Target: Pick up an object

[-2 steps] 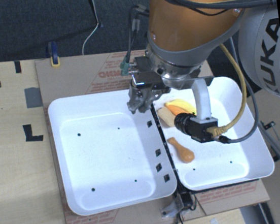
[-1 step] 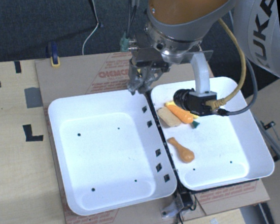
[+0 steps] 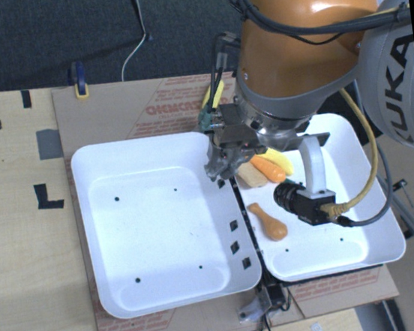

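My gripper hangs low over the seam between the two bins, at the upper left corner of the right bin. Just to its right lies a small heap: a tan block, an orange carrot-shaped piece and a yellow piece behind it. A brown-orange club-shaped object lies alone further toward the front of the same bin. Nothing shows in the gripper's grasp. The arm's big orange and grey body hides the back of the right bin.
The left bin sits directly left of the gripper. A black fitting with a yellow hose hangs from the arm over the middle of the right bin. Cardboard lies under both bins.
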{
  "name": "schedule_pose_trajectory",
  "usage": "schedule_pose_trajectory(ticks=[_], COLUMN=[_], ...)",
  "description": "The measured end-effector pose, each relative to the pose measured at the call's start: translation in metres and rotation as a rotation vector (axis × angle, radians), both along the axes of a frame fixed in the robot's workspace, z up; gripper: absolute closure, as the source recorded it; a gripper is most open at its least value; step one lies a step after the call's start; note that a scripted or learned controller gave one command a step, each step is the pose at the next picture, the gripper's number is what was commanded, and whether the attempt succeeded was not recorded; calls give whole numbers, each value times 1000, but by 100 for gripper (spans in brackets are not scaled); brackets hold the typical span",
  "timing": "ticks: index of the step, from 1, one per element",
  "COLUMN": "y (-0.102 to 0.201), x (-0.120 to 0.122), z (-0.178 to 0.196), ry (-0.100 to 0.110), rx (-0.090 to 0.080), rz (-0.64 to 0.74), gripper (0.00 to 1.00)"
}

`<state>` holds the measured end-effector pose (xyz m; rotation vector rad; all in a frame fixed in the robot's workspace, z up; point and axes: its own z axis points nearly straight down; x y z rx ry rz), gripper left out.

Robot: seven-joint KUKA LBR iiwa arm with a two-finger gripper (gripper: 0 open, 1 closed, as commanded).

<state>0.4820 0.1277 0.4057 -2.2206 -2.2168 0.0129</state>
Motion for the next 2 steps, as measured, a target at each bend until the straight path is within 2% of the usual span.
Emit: schedule_pose_trajectory(ticks=[1,2], y=[15,35], x=[2,-1], z=[76,-101], ry=[-15,10], rx=[5,-4], rz=[5,4], gripper=[100,100])
